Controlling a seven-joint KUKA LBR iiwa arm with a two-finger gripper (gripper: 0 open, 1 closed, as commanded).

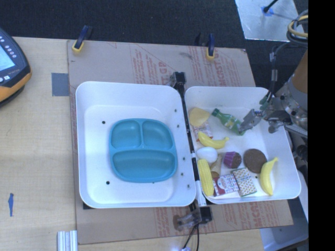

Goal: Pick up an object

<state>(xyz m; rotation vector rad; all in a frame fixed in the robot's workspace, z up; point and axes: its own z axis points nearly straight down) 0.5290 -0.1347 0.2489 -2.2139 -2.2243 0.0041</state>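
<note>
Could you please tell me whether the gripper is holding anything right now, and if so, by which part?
Cannot be told: the gripper sits beside the green bottle in the right bin.

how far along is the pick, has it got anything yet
Nothing looks picked yet. The end effector is low in the right bin, at the green bottle, but no object visibly sits between its fingers. The food items remain in that bin, and the blue tray in the left bin holds nothing. Grasping and lifting remain.
</note>
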